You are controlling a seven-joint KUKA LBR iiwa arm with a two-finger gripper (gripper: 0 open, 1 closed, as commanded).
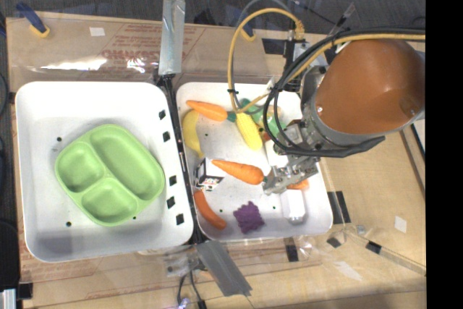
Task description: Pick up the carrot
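Several carrots in right bin (318,224); nearest to tool (286,181) is carrot (239,171) mid-bin, just left of tool, apart from it. Long axis runs left-right, slightly downhill toward tool, thick end nearest tool. Second carrot (207,111) at bin's far edge, third (208,212) near front-left corner by purple item (249,216). Tool low over bin floor, nothing visibly gripped; whether jaws parted or closed cannot tell, view cluttered. Likely short leftward shift needed, jaws straddling carrot's width.

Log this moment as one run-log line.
task: pick carrot | gripper: over right bin, nothing visibly held | carrot: lying mid-bin | tray: left bin
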